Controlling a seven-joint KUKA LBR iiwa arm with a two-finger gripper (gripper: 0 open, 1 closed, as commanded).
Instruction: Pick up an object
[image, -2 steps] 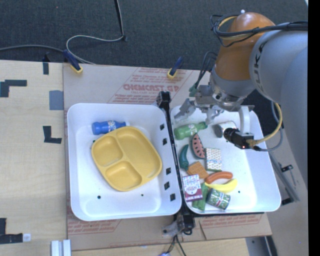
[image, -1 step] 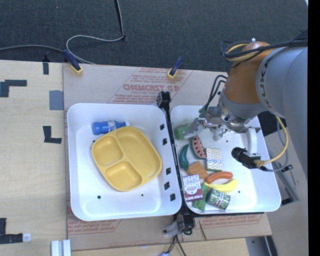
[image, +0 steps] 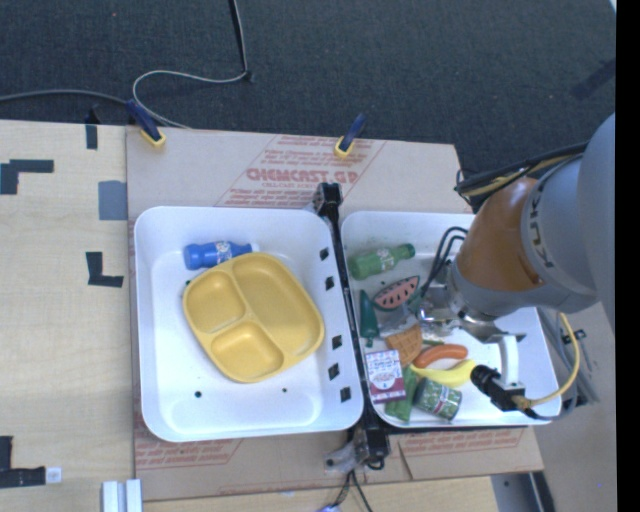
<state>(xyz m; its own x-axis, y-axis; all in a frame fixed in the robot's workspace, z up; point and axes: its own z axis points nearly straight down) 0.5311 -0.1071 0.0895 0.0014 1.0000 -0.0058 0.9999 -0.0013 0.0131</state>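
The end effector (image: 432, 322) sits low over the right bin's (image: 530, 400) clutter; its opening cannot be told.

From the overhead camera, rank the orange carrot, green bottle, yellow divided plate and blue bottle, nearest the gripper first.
Measured from the gripper in the right bin:
1. Orange carrot, just below it in that bin.
2. Green bottle, toward that bin's upper left.
3. Yellow divided plate, in the middle of the left bin.
4. Blue bottle, beyond the plate, near the left bin's upper edge.

Small toys (image: 412, 350) lie jumbled in the right bin (image: 545, 340).
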